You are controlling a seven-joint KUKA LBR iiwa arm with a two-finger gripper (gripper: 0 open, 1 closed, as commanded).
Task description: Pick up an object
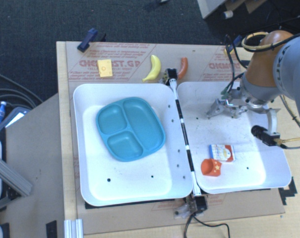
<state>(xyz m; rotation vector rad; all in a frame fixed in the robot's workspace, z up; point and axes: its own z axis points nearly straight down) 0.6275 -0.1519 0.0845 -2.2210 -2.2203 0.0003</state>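
Camera view: arm [269,63] bent over right bin [249,182], tool [228,108] low

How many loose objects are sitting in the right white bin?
2. A small white and red carton lies in the right white bin, and an orange-red cup-like object is just in front of it, toward the near rim.

A robotics lab: a grey KUKA arm [283,63] with an orange band reaches over a plywood bench [140,58] bearing two white bins [90,182], with loose cables [11,88] on dark carpet [40,14] and toy food as props.
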